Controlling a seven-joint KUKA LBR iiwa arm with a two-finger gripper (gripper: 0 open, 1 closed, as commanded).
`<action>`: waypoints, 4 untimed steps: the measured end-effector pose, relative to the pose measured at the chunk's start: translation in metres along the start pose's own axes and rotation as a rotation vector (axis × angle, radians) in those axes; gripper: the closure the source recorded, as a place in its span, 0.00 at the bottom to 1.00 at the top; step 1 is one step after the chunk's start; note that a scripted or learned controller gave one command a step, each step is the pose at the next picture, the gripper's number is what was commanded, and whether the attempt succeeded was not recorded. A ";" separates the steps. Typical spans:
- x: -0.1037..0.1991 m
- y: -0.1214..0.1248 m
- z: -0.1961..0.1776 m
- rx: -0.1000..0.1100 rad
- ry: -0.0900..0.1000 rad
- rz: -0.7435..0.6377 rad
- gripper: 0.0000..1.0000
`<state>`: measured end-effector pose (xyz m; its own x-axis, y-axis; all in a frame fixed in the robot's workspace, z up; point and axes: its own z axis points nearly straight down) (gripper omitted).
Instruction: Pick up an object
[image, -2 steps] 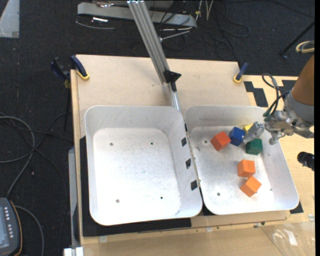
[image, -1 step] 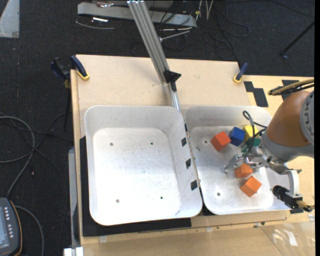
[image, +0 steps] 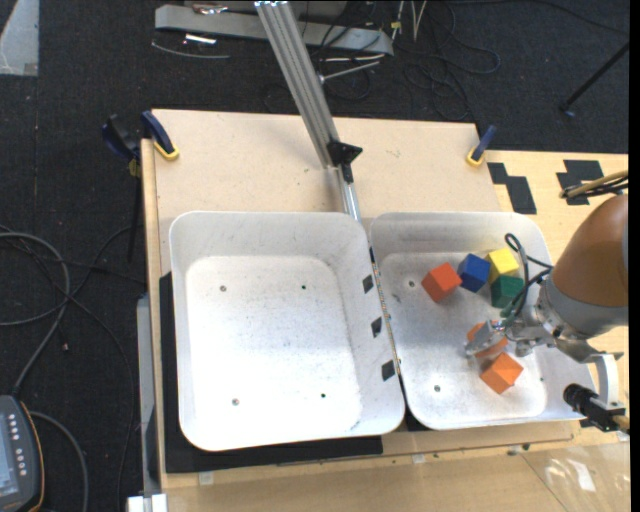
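— What are the two shallow white bins (image: 270, 330) made of?

— They look like moulded plastic, smooth with a dull sheen, and the floors are scuffed and speckled dark. The pale tan bench top (image: 250, 170) under them looks like matt wood or board.

— And the small cubes?

— The orange cube (image: 502, 373), blue cube (image: 474, 271) and yellow cube (image: 503, 263) look matt and smooth, possibly foam or painted wood; the view is too coarse to tell.

— The slanted grey pole (image: 305, 85)?

— Ribbed metal, brushed rather than shiny. The arm's orange band (image: 600, 255) looks glossy, like polished plastic. The dark floor (image: 70, 80) around the bench looks like rough carpet.
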<state>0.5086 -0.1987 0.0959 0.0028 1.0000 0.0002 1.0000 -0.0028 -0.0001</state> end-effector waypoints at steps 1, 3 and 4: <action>0.065 0.055 0.000 -0.006 0.001 -0.013 0.00; 0.096 0.015 -0.010 -0.002 0.000 -0.003 1.00; 0.193 0.026 -0.103 -0.009 0.003 -0.015 1.00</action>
<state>0.5356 -0.0061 0.1992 -0.0118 0.9999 0.0037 0.9999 0.0118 0.0085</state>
